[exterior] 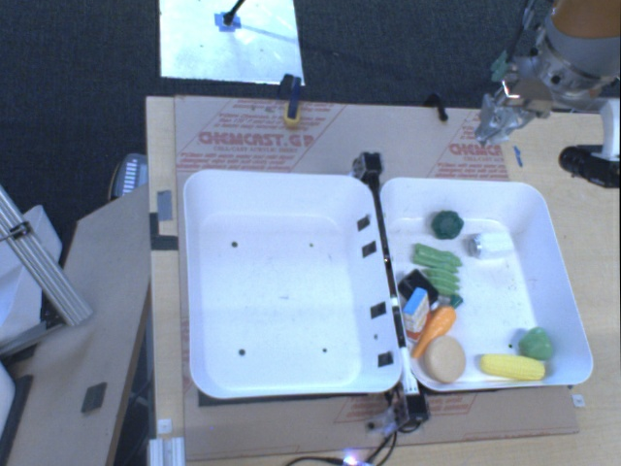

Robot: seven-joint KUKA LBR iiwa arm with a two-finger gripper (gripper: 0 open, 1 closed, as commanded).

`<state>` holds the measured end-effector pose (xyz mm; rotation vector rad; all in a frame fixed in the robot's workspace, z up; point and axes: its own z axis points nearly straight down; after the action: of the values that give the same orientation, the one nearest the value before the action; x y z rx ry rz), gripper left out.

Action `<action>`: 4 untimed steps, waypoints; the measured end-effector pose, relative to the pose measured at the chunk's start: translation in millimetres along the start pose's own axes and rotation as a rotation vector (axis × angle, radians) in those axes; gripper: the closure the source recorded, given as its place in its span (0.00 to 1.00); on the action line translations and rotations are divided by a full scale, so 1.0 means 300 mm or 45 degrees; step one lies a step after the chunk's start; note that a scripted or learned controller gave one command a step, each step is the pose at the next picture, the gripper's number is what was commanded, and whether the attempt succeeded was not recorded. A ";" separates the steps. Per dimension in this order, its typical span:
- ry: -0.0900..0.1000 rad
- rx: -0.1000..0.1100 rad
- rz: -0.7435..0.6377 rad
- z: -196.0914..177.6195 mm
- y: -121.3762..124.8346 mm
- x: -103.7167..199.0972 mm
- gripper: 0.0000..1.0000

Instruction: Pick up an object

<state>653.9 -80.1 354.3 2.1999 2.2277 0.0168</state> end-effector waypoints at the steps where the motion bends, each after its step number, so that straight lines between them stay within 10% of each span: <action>1: 0.003 -0.003 -0.002 -0.393 0.062 0.260 1.00; 3: 0.006 0.019 -0.004 -0.402 0.005 0.856 1.00; 4: 0.001 0.024 0.004 -0.151 0.061 1.062 1.00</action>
<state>667.5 238.6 399.8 2.2136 2.2340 -0.0036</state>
